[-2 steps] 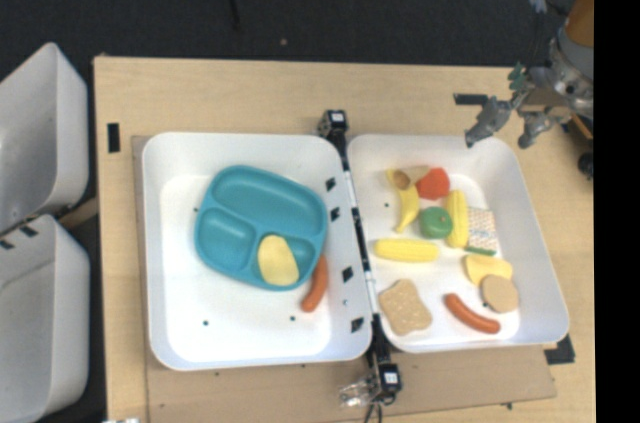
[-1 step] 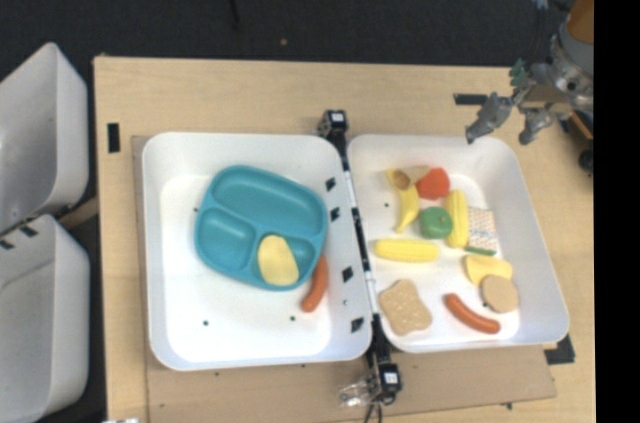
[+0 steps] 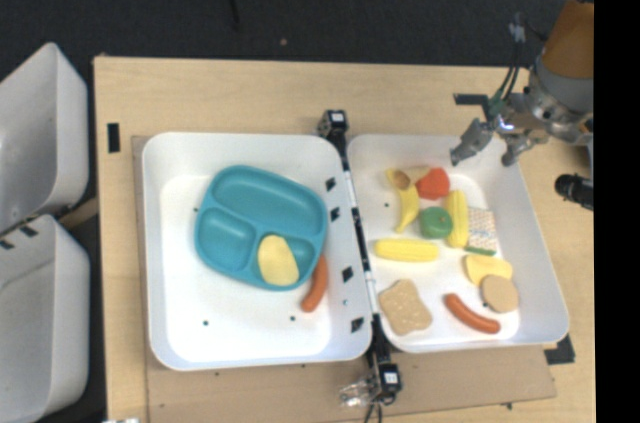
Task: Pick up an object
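Bread lies at the right bin's near edge; our end effector, spread and empty, hovers over its far edge, yet to descend.

the gripper hangs open over the right bin's far edge, holding nothing. below it lie toy foods: tomato, banana, corn, bread, sausage. the left bin holds a teal plate bearing what may be a lemon.

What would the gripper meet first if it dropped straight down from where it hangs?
Probably the bare white floor at the upper right of the right bin. The gripper, jaws spread, hangs right of the red tomato; depth is unclear from above.
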Robot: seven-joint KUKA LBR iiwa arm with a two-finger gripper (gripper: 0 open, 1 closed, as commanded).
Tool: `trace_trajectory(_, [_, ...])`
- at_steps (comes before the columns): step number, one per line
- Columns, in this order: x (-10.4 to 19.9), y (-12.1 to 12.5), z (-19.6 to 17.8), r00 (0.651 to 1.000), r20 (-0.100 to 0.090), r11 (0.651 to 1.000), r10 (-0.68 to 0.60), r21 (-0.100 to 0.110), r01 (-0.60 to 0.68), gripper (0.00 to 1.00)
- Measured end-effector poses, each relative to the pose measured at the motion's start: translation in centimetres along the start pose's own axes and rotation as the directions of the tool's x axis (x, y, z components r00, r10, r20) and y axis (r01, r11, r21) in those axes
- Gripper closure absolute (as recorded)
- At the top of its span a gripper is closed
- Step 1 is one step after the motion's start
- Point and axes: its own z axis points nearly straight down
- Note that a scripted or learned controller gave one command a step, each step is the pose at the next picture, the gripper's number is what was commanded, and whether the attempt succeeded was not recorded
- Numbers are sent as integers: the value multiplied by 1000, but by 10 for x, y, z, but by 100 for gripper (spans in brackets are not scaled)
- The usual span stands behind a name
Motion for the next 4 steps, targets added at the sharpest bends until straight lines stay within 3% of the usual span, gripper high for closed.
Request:
trace_trajectory(2, [-14, 7, 110, 1000, 1, 1000, 4, -3, -4, 0])
trace_trajectory(3, [-15, 10, 119, 1000, -1, 1000, 4, -11, -4, 0])
trace_trajectory(4, [-16, 12, 107, 1000, 1, 1000, 3, -16, -3, 100])
